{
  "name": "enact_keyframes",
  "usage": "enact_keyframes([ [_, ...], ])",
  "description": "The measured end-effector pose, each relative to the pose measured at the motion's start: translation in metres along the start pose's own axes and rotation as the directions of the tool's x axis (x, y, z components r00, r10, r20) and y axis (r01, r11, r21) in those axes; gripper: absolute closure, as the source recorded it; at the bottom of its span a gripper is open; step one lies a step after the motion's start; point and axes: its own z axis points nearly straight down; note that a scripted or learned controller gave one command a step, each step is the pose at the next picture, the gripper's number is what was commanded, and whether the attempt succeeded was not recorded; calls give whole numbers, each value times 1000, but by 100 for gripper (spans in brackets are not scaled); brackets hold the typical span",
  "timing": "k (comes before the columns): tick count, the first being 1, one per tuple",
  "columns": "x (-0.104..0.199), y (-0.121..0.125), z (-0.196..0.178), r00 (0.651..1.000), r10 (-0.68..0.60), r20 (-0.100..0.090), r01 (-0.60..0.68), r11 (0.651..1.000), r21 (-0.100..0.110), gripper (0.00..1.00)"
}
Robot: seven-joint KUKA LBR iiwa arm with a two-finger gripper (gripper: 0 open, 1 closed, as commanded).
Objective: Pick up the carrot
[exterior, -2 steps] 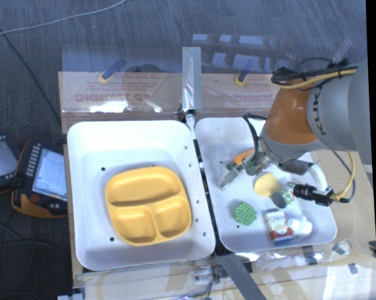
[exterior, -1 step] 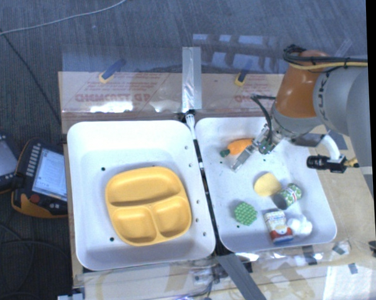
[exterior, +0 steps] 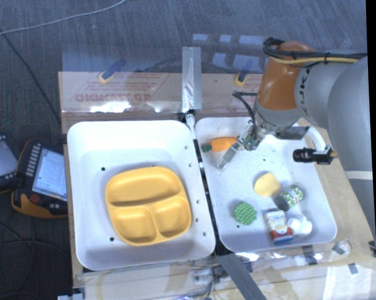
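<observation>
Nearest me, along the front of the right-hand shallow white bin [exterior: 224, 235], sits a small white carton with a red label [exterior: 276, 226], with a crumpled white wrapper [exterior: 300, 224] touching its right side. Just behind them lie a flat green ridged disc [exterior: 245, 213] and a small green-labelled can [exterior: 291, 196] tipped on its side, and beside the can a pale yellow rounded lump [exterior: 266, 184].

In the left-hand white bin [exterior: 83, 182] a yellow plastic plate with three compartments [exterior: 149, 204] rests on the floor, a little towards the front.

Further back in the right bin lies the short orange carrot with a green stub [exterior: 222, 144], close to the dividing wall. The silvery two-finger gripper [exterior: 229, 157] slants down just beside it, on its right — whether it is spread or closed I cannot tell. Behind rises the arm's orange band [exterior: 279, 83].
</observation>
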Motion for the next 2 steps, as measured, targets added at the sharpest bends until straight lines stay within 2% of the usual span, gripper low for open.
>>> enact_keyframes([
  [1, -2, 4, -11, 1000, -1, 16, 1, 1000, -17, 100],
  [2, 2, 0, 1, 999, -13, 30, 14, 999, -30, 100],
])
